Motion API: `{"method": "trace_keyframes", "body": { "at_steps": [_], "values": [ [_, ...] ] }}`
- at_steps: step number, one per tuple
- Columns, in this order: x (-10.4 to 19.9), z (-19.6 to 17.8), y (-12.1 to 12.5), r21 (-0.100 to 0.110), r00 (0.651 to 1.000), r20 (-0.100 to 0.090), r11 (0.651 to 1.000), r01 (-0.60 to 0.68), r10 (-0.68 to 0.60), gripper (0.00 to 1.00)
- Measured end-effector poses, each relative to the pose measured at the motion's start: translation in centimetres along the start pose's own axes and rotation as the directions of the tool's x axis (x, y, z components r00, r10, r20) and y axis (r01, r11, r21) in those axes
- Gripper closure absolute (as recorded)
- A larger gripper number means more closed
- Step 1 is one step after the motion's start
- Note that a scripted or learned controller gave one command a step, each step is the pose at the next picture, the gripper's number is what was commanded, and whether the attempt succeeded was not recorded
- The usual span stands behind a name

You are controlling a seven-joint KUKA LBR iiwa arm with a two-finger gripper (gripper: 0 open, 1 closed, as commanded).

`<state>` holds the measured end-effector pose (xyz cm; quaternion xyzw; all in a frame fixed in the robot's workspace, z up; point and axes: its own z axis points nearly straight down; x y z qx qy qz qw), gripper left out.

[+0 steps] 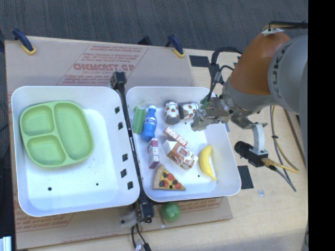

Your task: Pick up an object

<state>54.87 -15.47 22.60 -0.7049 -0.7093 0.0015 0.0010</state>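
The gripper (201, 120) hangs over the upper right part of the right bin (220, 184); whether it is apart, together or clamped on anything cannot be told from this view, and nothing is visibly held. The task names no particular object, so the nearest candidates are assessed. Just left of the gripper stand two small cans (180, 111), side by side and touching; these are judged rigid, light and smooth-walled, likely to slip or roll unless taken across the body rather than the rim. Below the gripper lies a banana (207, 162), apart from its neighbours, judged a light toy with a curved, slick skin; the thick middle offers the best hold. Below and left of the gripper sit a small printed carton (181, 156) and a slim wrapped bar (175, 136), close together, judged stiff, light and easy to clamp on flat faces, though their closeness may obstruct a clean descent. Farther left lie a blue bottle (150, 123) beside a green cylinder (138, 119), a dark red packet (154, 152), and a pizza slice (168, 180) toward the near wall. Well left, in the left bin (68, 192), rests a green divided plate (56, 133). A green ball (170, 211) lies outside the bins. The bin's right wall stands near the gripper and limits approach there.
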Motion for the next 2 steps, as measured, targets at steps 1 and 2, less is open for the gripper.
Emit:
{"method": "trace_keyframes", "body": {
  "at_steps": [1,2],
  "values": [
    [1.0,0.4,4.7,-0.001,1.0,0.0,1.0,0.0,0.0,1.0],
    [2.1,0.9,5.3,0.0,1.0,0.001,1.0,0.001,-0.001,1.0]
  ]
}}
